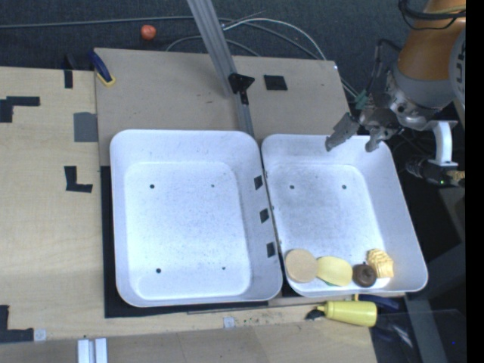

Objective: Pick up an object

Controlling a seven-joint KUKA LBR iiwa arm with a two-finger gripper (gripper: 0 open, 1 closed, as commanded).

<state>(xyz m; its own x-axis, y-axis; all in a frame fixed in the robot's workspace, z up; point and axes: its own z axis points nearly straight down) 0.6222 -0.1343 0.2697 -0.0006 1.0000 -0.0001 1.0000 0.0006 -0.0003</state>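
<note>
1. Nearest of all, just outside the front rim of the right bin (404, 225), a yellow bottle (349, 312) with a dark cap lies on its side on the counter (45, 225).
2. Just behind it, four small things are lined up along the front wall inside the right bin, close together, some touching.
3. From left to right they are a flat tan disc (300, 265), round like a biscuit; a pale yellow lemon-shaped piece (333, 271) overlapping the disc's edge; a small dark brown ring (364, 275) like a tiny doughnut; and a knobbly golden-yellow lump (380, 262) at the back right of the row.
4. Any of these could be the object to pick up; all of them rest on the bin floor, well apart from the gripper (355, 137).
5. Up at the far rim of the right bin the gripper hangs with its two dark fingers spread apart, one over the rim's back edge and the other further right, and nothing between them.
6. Its grey arm (427, 59) with an orange band comes in from the upper right.
7. On the left, the left bin (121, 203) sits edge to edge with the right one.
8. Beyond the bins, a grey metal bar (215, 36) slants up, white cables (280, 32) loop behind it, and a small red ball (148, 31) sits on the dark floor.
</note>
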